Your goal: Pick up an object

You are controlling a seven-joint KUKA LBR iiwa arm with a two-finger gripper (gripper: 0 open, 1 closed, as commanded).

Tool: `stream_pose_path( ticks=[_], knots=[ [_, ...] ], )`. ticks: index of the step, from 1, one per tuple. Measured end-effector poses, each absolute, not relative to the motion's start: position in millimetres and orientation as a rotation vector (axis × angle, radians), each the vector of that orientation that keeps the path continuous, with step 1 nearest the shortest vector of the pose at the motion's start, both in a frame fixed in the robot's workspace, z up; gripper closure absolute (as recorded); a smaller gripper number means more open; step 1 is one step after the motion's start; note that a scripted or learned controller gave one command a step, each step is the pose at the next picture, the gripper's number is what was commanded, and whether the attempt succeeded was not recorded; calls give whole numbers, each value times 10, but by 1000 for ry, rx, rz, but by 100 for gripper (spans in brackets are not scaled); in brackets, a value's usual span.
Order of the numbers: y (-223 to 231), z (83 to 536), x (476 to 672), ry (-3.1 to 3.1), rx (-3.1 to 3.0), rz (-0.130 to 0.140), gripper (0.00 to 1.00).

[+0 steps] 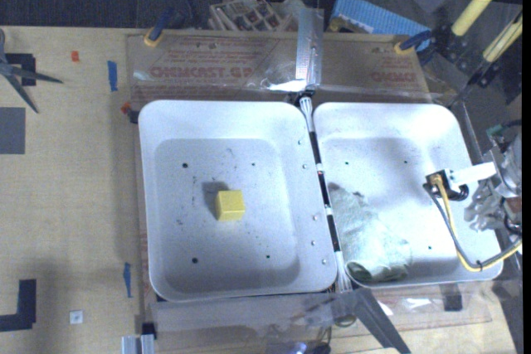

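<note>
The gripper (pixel 496 207) sits at the right bin's (pixel 390 124) far edge (whether it grasps anything cannot be told), well apart from the yellow cube (pixel 231 205) lying free in the left bin (pixel 220 116), presumably awaiting approach.

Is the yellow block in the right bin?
No, the yellow block lies on the floor of the left bin, while the right bin holds a crumpled cloth.

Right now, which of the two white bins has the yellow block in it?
The left bin. The yellow block sits near its middle, alone. The right bin holds a crumpled grey cloth instead, and the gripper is at its right edge.
</note>
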State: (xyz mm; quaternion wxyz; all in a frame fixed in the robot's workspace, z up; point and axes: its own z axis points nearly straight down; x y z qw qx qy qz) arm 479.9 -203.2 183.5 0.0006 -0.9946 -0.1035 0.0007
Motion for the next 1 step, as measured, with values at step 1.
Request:
stream_pose_path(
  ticks=[1],
  knots=[
    [-1653,2214,4799,-319,-3125,2,100]
  ],
)
